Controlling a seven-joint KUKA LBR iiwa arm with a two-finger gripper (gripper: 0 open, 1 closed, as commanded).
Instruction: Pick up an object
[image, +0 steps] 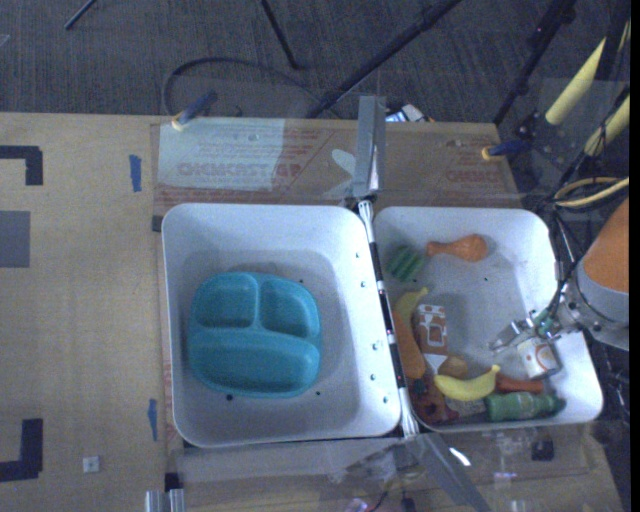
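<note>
My gripper hangs low over the right part of the right bin, its metal fingers spread apart with nothing between them. A small white and orange cup-like object lies just below and right of the fingertips. Along the bin's front lie a yellow banana, a green bottle and an orange carrot. A white and orange carton sits in the middle. An orange drumstick and a green ridged piece lie at the back.
The left bin holds a teal divided plate. A long orange item leans along the right bin's left wall, with dark brown pieces at the front left corner. The arm's orange band overhangs the right rim.
</note>
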